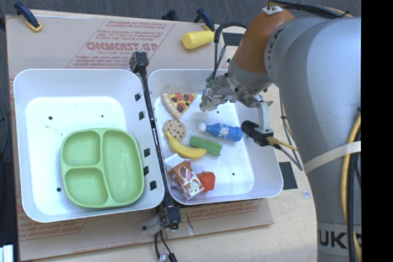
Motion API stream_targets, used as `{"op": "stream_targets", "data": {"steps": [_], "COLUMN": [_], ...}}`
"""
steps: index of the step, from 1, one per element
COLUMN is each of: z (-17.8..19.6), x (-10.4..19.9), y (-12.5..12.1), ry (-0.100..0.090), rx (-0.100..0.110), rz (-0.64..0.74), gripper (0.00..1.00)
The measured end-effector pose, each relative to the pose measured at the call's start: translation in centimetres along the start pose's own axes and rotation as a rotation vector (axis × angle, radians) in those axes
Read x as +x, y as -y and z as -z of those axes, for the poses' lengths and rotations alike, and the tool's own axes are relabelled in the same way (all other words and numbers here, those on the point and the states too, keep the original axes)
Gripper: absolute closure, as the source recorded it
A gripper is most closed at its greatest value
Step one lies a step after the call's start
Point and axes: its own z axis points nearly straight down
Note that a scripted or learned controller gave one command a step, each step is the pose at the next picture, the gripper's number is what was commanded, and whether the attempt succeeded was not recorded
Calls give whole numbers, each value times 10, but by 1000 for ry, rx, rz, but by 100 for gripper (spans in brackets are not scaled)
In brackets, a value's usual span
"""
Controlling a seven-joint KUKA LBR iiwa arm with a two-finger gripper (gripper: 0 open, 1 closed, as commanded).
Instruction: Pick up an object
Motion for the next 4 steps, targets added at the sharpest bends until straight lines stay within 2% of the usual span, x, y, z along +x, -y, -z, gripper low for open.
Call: {"op": "stream_targets", "data": {"steps": [1,2,3,4], "z": [83,75,75,138], "x": [6,74,73,5], "y": [50,46,46,-23], "ry": [0,-1,0,2], "rx": [-1,2,2,-4], "rz": [-7,-2,-3,-7], "gripper": [100,100,0,0]}}
